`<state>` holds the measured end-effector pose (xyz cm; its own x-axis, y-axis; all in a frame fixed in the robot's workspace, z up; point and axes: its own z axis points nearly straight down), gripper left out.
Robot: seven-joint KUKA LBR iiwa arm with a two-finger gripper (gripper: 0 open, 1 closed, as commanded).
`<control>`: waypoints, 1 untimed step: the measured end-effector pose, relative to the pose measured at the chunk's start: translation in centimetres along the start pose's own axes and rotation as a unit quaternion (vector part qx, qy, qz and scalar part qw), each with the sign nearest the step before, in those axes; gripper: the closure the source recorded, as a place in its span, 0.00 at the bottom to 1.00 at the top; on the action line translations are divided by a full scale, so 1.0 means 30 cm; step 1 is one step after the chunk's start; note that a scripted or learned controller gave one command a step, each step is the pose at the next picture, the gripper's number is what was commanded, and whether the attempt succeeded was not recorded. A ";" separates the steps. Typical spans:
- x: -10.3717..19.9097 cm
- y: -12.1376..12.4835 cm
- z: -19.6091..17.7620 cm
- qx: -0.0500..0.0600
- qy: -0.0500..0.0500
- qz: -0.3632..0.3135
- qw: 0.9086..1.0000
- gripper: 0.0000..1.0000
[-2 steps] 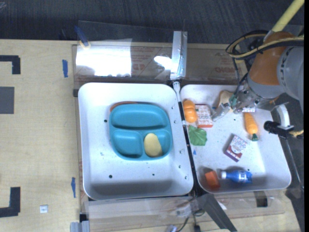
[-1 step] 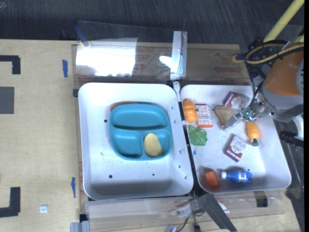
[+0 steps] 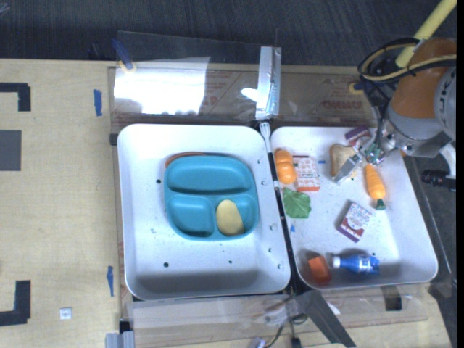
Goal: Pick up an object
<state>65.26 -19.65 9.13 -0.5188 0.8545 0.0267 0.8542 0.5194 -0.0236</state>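
The gripper (image 3: 360, 158) hung low at the far side of the right bin (image 3: 420, 263), its fingers slightly parted and closed on nothing that could be made out. The nearest candidates were a tan lump (image 3: 339, 156) just to its left and an orange carrot (image 3: 375, 183) just to its near right. A clean grasp probably called for centring over one of them, not the gap between, before closing. In the left bin (image 3: 138, 194), a blue tray (image 3: 206, 183) held a yellow egg-shaped piece (image 3: 230, 217).

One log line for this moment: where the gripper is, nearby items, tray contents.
gripper: over right bin, beside carrot | holding: unconfirmed | left bin: blue tray with yellow item
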 end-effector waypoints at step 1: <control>0.105 -0.182 -0.145 -0.013 -0.011 0.101 0.995 0.00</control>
<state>59.11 -19.83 13.71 -0.3371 0.9415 0.0012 0.9415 0.3371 -0.0013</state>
